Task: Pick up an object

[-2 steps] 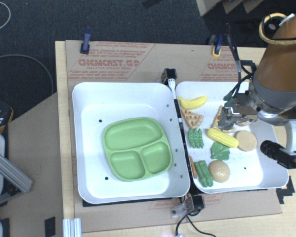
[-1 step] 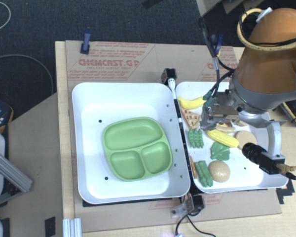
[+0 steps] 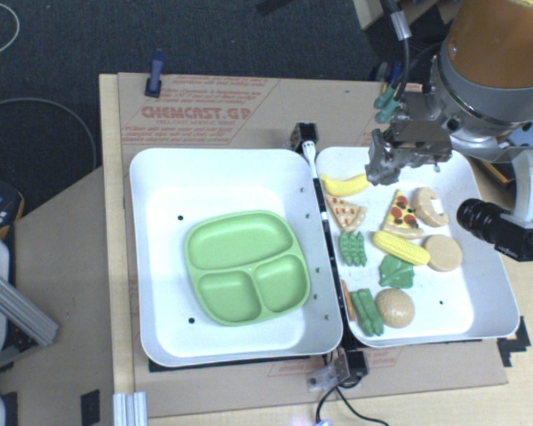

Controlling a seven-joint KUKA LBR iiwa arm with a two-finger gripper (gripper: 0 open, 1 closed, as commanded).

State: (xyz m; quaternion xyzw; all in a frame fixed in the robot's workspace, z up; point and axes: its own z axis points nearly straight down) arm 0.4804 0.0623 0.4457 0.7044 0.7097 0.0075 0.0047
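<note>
The pincer (image 3: pixel 382 169) hangs over the right bin (image 3: pixel 493 313); I cannot tell whether it is released or clenched. The banana (image 3: pixel 345 185) lies just left of it (pizza (image 3: pixel 345 213) below that).

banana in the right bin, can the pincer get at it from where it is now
Probably yes. The pincer hangs just above and right of the banana, which lies uncovered at the top left of the right bin. The pizza slice below it lies close, but nothing lies on top.
</note>
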